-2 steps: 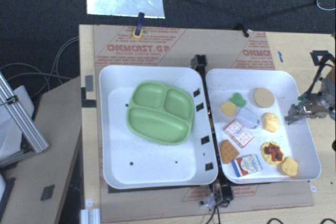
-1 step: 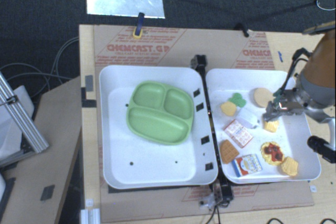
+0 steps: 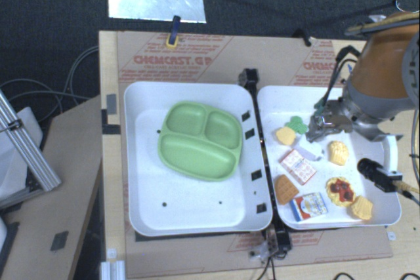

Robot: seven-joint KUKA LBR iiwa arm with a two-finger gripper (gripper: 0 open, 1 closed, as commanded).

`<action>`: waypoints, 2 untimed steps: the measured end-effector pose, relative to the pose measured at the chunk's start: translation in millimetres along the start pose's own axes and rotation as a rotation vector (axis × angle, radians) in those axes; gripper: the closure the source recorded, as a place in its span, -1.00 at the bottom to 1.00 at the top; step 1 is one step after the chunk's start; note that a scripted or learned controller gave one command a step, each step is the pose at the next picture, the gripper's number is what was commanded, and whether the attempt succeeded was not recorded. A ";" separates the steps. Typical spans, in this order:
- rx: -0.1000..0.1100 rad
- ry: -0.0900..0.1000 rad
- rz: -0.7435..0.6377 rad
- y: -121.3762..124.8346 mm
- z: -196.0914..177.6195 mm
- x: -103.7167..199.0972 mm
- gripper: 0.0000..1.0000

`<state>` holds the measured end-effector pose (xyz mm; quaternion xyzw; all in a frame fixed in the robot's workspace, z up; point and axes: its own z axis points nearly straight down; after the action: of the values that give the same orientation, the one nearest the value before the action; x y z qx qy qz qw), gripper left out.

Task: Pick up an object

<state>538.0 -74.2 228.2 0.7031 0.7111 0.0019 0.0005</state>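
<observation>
My gripper [image 3: 319, 128] hangs low over the upper middle of the right bin [image 3: 394, 206]. Just left of it lie a small green toy [image 3: 296, 122] and a pale yellow piece [image 3: 285, 136]. A yellow corn-like piece [image 3: 338, 153] sits just right of and below the gripper. Toward the front are a red-and-white packet [image 3: 298, 167], a brown cracker [image 3: 285, 189], a blue-and-white box [image 3: 310, 205], a small pizza [image 3: 341, 190] and another yellow piece [image 3: 361, 208]. I see nothing held in the gripper.
The left bin [image 3: 141, 206] holds a green divided plate [image 3: 200, 141]. A black divider with clips [image 3: 257, 141] runs between the bins. A black cylindrical part [image 3: 375, 174] of the arm overhangs the right bin's right side.
</observation>
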 end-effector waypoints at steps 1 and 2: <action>0.000 0.000 0.001 17.7 -1.2 47.2 1.00; 0.003 0.001 0.001 11.8 -4.1 101.4 1.00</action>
<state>548.7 27.4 232.5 0.7033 0.7109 0.0012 -0.0006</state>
